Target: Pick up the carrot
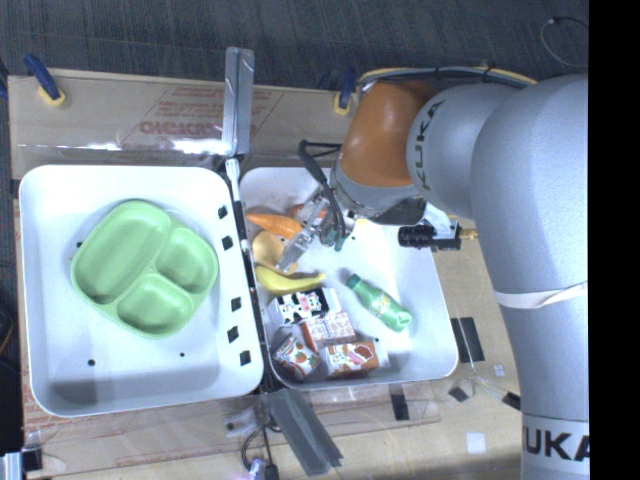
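The orange carrot [272, 223] lies in the upper left part of the right bin [425, 353], pointing left to right. My gripper [312, 243] hangs over this bin at the carrot's right end, just right of and slightly below it. It stands open, with one metal finger [293, 256] reaching down toward the banana and the other finger [330, 233] further right. Nothing sits between them, and the carrot rests on the bin floor. The wrist hides the carrot's far right tip.
Below the carrot lie a pale yellow fruit [265, 248] and a banana [290, 280]. A green bottle [380, 303] and several small snack cartons [328, 343] fill the lower part of the bin. The left bin [50, 368] holds a green divided plate [145, 266].
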`<act>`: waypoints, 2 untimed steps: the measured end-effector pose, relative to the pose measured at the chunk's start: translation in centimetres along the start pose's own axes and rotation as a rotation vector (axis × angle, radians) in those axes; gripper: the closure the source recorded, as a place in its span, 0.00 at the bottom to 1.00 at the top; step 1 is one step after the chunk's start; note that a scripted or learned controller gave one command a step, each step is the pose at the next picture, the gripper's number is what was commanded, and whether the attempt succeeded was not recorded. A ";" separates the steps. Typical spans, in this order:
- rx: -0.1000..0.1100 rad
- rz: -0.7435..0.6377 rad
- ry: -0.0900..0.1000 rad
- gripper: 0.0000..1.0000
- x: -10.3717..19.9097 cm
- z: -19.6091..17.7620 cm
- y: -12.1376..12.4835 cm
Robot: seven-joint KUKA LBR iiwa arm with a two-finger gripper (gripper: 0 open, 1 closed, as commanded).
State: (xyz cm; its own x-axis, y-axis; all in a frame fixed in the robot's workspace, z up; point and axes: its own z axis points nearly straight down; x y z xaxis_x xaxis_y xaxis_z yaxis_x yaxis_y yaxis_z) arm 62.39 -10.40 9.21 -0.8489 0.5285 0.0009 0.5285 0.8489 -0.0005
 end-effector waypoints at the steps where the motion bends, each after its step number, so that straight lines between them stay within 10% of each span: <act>1: -0.001 -0.005 -0.002 1.00 -0.1 -1.1 0.1; 2: -0.001 -0.001 -0.003 1.00 1.4 -11.1 5.4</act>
